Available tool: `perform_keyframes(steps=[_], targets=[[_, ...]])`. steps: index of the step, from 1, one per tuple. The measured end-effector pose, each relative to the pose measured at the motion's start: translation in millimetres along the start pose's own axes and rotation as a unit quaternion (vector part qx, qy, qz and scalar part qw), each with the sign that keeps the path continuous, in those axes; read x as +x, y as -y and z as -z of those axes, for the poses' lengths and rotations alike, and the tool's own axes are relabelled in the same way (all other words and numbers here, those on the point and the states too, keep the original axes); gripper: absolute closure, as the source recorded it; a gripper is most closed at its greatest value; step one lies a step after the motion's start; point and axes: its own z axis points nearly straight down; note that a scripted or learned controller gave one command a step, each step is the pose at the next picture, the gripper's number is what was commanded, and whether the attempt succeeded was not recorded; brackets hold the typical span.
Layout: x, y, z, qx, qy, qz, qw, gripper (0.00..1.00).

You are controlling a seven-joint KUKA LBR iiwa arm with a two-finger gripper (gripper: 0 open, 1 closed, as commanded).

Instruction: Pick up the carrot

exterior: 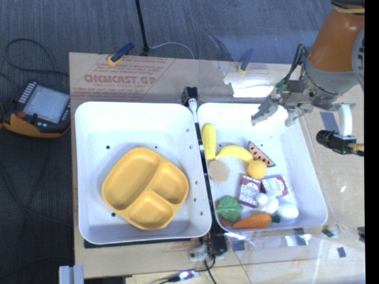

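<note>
I see the gripper [276, 112] spread open, nothing between its fingers, hovering over the right bin's [308, 158] far edge. The carrot [253, 221] lies well below it in view, at the bin's near wall, touching the green leaf [228, 207].

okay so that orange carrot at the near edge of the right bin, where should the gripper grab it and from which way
Grip the orange carrot around its thick middle, coming straight down from above, fingers closing across its narrow width. It lies flat and roughly level with the bin's near wall, hemmed by the green leafy piece and white egg at its ends.
</note>
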Motion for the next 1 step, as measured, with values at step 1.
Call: perform_keyframes(steps=[1], targets=[[-20.7,27.4,-22.5,0.001,-0.001,-0.029,0.9996,0.0]])
